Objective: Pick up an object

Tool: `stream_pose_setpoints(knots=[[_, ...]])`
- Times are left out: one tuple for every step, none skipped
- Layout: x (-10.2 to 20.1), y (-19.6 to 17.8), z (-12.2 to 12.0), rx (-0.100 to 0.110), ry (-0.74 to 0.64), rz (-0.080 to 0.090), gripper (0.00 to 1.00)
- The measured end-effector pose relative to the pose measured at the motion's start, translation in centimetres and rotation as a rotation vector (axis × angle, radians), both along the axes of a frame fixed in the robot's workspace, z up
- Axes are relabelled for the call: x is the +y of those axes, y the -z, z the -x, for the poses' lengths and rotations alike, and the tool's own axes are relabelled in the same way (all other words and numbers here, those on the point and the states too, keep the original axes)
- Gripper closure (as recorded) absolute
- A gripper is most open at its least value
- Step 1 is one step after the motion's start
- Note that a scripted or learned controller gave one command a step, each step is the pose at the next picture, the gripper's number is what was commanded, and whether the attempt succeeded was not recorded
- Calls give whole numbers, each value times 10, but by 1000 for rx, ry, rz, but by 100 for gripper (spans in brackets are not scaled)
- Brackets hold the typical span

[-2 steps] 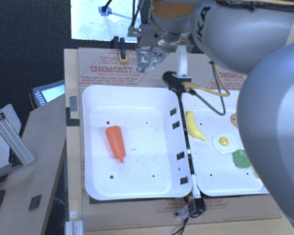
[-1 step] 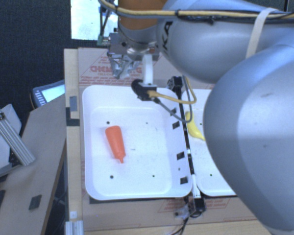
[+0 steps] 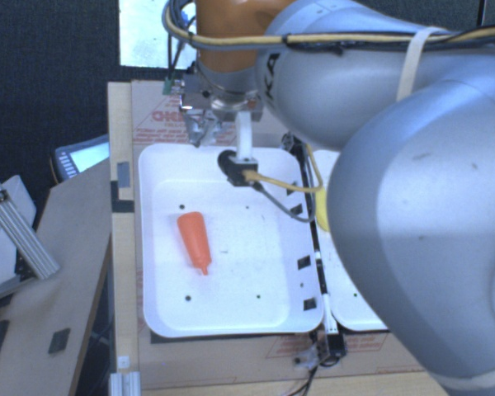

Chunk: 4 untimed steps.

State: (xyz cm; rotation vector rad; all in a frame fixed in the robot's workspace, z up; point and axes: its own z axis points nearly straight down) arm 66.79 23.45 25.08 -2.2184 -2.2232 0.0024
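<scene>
Two shallow white bins sit side by side on the worktop (image 3: pixel 91 246): the left bin (image 3: pixel 161 246) lies open to the camera, while the right bin (image 3: pixel 351 308) is mostly covered by the grey arm (image 3: pixel 412 180). One loose thing can be counted, a single orange carrot (image 3: pixel 195 239) (it looks like a toy), lying flat on the floor of the left bin, left of the middle. Its long axis runs nearly straight up and down the picture, slightly slanted; the thick blunt end points to the far wall and the narrow tip to the near wall. The claw (image 3: pixel 219 134) hangs over the far rim of the left bin, well apart from the carrot. Its fingers stand apart with nothing between them, and they touch no object.
</scene>
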Motion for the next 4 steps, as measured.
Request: stream_pose_setpoints(knots=[[1, -14, -1, -6, -4, -2, 100], [1, -25, -2, -7, -7, -2, 100], [2, -37, -2, -10, -11, -3, 100], [0, 0, 0, -1, -3, 0, 100]])
